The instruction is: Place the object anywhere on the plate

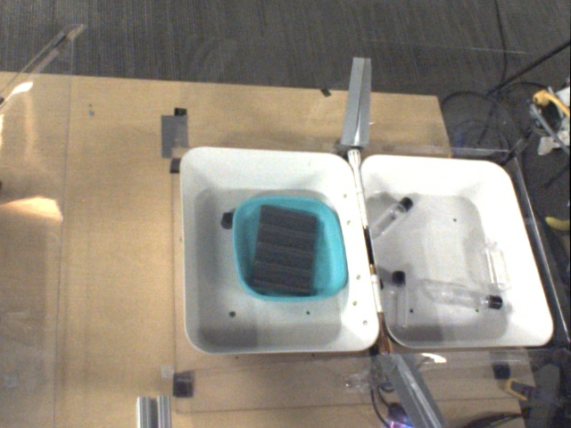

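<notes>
- Two shallow white bins sit side by side on a tan wooden bench, seen from above at a slant.
- The left bin (201,239) holds a teal plate (332,248), square with rounded corners, near its centre.
- A dark grey ribbed block (285,252) lies flat on the plate, well inside its rim, its long side running from 12 to 6 o'clock.
- The right bin (446,181) holds several clear plastic tubes with dark caps: one (391,214) at about 10 o'clock, a long one (455,294) toward 5 o'clock, and one (495,266) upright along the 3 o'clock wall.
- A grey metal post (357,103) stands at 12 o'clock, above the seam between the bins.
- Cables lie on the dark floor toward 2 o'clock.
- The state of the arm's pincer cannot be told.
</notes>
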Controlling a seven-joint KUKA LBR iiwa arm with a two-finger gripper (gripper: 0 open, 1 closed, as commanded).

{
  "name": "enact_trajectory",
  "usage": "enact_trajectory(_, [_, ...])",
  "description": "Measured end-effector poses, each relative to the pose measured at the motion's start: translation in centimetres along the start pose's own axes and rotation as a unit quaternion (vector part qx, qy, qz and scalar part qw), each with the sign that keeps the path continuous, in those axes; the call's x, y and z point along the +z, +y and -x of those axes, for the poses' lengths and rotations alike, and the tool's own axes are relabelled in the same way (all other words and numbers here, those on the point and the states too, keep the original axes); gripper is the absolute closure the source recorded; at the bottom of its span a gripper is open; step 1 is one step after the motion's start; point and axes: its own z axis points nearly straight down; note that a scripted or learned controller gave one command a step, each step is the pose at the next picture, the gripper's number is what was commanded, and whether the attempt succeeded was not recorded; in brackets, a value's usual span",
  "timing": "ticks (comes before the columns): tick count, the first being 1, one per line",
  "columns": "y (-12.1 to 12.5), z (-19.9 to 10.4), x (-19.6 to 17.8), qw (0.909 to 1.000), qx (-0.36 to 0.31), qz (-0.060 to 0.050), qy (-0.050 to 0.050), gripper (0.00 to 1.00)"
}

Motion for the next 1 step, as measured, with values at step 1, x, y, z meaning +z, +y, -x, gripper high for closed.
enact_trajectory(1, [2.38,-7.96,6.53,1.0000,-0.002,0.000,-0.001,0.00])
